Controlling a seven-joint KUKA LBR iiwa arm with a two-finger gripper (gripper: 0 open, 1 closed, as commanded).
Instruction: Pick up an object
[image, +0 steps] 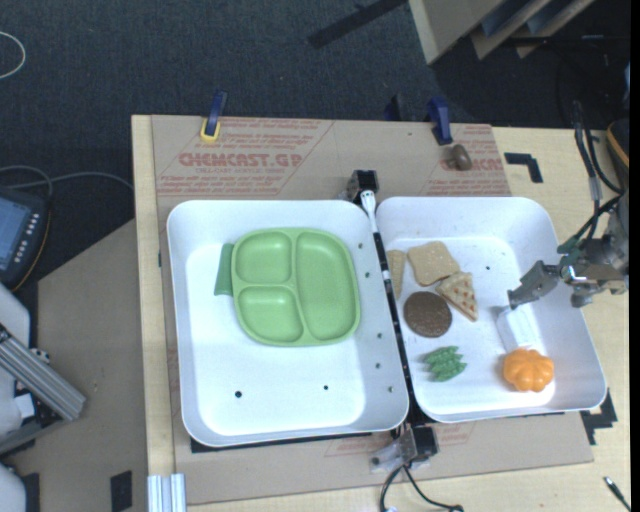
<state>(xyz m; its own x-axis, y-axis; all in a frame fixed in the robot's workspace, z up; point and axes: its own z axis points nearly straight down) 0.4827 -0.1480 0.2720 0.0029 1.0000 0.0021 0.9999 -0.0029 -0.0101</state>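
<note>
Objects for picking lie in the right bin (480, 215). Toast slices (428, 262) sit near its upper left, one tan piece overlapping another. A pizza wedge (461, 296) lies just below them, touching or nearly touching a brown round cookie (428, 314). Green pea pods (443, 363) lie below the cookie, apart from it. An orange pumpkin-shaped piece (527, 369) rests near the bin's lower right corner. A white cylinder (520, 326) lies just above the pumpkin, tilted, hard to separate from the white floor.

Gripper (527, 288) enters from the right edge, low over the right bin's right side, its dark tip just above the white cylinder's upper end. Contact with the cylinder cannot be judged. Whether the jaws are spread or closed cannot be told at this angle; nothing is visibly between them.

Left bin (200, 400) holds a green divided plate (296, 286), three compartments, lying flat in the bin's upper middle. Both bins sit side by side on a cardboard-covered bench (300, 150).
</note>
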